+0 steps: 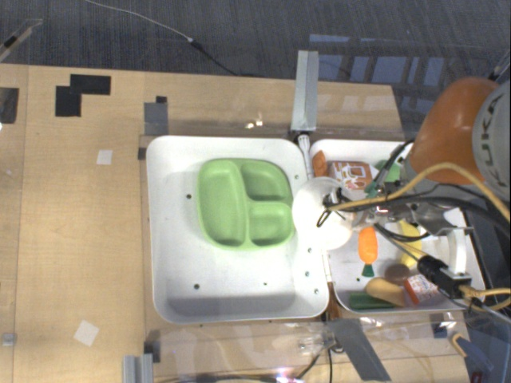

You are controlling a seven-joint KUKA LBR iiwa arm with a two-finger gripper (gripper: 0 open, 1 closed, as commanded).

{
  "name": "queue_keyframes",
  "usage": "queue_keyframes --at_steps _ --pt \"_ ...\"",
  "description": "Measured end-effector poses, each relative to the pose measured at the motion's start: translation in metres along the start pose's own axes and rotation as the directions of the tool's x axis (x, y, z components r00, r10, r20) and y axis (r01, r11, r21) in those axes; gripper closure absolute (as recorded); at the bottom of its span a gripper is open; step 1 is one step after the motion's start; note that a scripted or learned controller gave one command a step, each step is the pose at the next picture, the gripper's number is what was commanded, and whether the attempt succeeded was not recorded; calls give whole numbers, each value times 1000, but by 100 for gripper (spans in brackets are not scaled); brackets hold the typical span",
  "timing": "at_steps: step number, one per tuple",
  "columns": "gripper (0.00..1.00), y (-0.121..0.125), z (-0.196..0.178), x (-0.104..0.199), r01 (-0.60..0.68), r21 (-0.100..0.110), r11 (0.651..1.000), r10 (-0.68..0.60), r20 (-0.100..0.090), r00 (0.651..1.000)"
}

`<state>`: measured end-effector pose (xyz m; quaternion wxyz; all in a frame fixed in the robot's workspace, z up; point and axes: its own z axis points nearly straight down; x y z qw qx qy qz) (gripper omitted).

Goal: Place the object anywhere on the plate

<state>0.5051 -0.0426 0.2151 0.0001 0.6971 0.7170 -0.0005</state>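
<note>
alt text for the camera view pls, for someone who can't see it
A green divided plate sits in the left white bin, while the grey-and-orange arm reaches from the right over the right bin, which holds a toy carrot and other small items.

Two shallow white bins sit side by side on the counter (pixel 72 238): the left bin (pixel 172 294) and the right bin (pixel 343 298). The left bin holds one green plate (pixel 243 202) with three compartments. The right bin holds one toy carrot (pixel 367 247), one printed packet (pixel 349 172) and several smaller items too cluttered to count.
</note>
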Motion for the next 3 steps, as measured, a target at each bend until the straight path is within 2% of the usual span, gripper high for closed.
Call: queue_keyframes --at_steps 1,2,3 --pt "100 59 -4 70 105 0 994 -105 -2 994" --pt "100 91 28 118 229 1 973 -229 -1 973" --pt "0 91 27 118 229 0 973 -229 0 973"
